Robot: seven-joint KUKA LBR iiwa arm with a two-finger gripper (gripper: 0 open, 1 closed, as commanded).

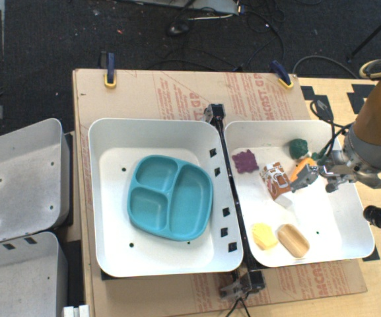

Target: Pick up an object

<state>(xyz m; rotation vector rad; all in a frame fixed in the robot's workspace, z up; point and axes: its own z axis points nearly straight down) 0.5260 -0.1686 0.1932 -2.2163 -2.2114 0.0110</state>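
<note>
The hand (307,176) hangs low over the right bin (348,233), just beside an orange piece (302,168); whether it is open or grips anything cannot be told. Just left of the hand lies a brown-and-white packet (275,179). Beyond it sit a green block (298,146) and a purple lump (245,161). Nearer the front rim lie a yellow piece (264,236) and a tan oblong (294,240). The left bin (104,197) bears a teal divided plate (170,197).

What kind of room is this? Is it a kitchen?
Probably a robot lab, not a kitchen: a grey robot arm with an orange band reaches over two shallow white bins, taped cardboard covers the bench, and black cables trail across the floor.
</note>
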